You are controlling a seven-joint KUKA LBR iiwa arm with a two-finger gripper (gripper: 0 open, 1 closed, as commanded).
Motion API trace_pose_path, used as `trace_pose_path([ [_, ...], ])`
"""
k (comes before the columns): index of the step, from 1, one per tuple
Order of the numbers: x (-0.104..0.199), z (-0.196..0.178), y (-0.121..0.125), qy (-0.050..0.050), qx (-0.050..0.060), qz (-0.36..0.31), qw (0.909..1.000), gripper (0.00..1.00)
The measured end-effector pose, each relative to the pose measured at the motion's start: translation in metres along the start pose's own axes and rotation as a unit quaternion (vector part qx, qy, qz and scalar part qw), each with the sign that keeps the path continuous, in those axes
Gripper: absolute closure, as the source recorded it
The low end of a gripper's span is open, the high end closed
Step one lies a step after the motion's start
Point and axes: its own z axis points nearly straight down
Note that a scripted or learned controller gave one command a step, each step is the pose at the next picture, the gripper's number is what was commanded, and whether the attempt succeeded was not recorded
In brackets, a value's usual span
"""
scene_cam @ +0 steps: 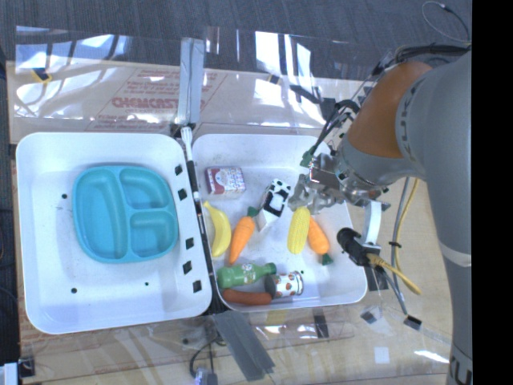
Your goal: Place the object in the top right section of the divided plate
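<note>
On the left side of the bench sat a shallow white bin (48,295), and its only content was a turquoise divided plate (126,213) lying flat near the middle, with one large section on its left and two smaller ones on its right. None of the plate's sections held anything.

Beside it, the right bin (341,291) carried all the loose items. A small red and white box (225,180) lay near the bin's upper left. Below that, a yellow banana (217,227) lay close to the divider between the bins, with an orange carrot (240,238) slanted just beside it. A black and white cow-patterned toy (276,197) rested near the middle. To its right, a yellow corn cob (298,229) stood lengthwise, and a second carrot (319,237) touched its right side. Along the lower edge lay a green bottle (246,275), a small jar with a red and white label (287,283), and a reddish sausage-like piece (248,298) below the bottle.

Reaching in from the right, the grey arm held its gripper (309,195) low over the right bin, directly above the top end of the corn cob and close to the cow toy. Whether anything sat between its tips could not be told, nor whether they were apart or together, because the wrist body hid them from above.
</note>
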Motion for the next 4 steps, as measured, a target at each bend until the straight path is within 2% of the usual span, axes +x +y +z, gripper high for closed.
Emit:
trace_pose_path([
  [1, 0.064, 0.002, -0.007, 0.0, 0.0, -0.015, 0.9999, 1.0],
  [2, 0.138, 0.013, -0.08, -0.002, -0.002, -0.032, 0.9995, 1.0],
  [3, 0.192, 0.015, -0.1, -0.002, -0.001, -0.084, 0.9964, 1.0],
  [4, 0.201, -0.001, -0.128, -0.002, -0.002, -0.278, 0.9605, 1.0],
])
